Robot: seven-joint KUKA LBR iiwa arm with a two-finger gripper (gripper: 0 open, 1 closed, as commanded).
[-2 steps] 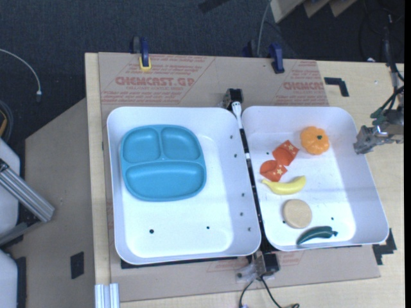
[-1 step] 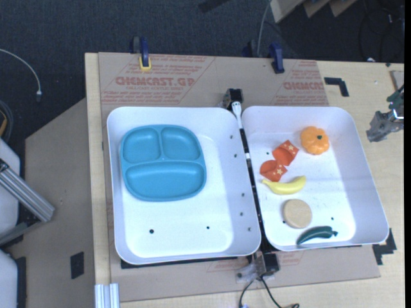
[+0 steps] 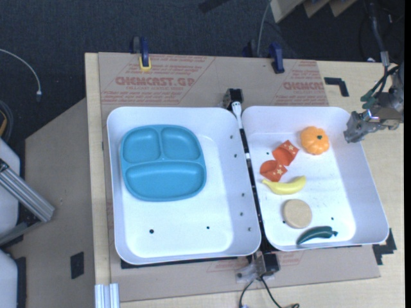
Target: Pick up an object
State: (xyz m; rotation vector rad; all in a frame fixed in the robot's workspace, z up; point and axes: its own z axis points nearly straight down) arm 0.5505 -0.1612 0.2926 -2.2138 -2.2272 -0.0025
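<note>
Pincer (image 3: 357, 128) sits at the right bin's (image 3: 359, 172) upper right rim, just outside it; whether its fingers are apart or together cannot be told. Nearest candidate is the orange pumpkin (image 3: 314, 140), in the bin's upper part, clear of the red pieces (image 3: 280, 160) and banana (image 3: 285, 185). Best approach: centre over the pumpkin, descend straight, close across its widest part.

Blue divided plate (image 3: 164, 162) lying in white left bin (image 3: 128, 230), orange pumpkin (image 3: 314, 140), red pepper pieces (image 3: 280, 161), yellow banana (image 3: 285, 185), tan cookie (image 3: 297, 213), dark green chili (image 3: 315, 235) sitting in white right bin (image 3: 359, 204)
</note>
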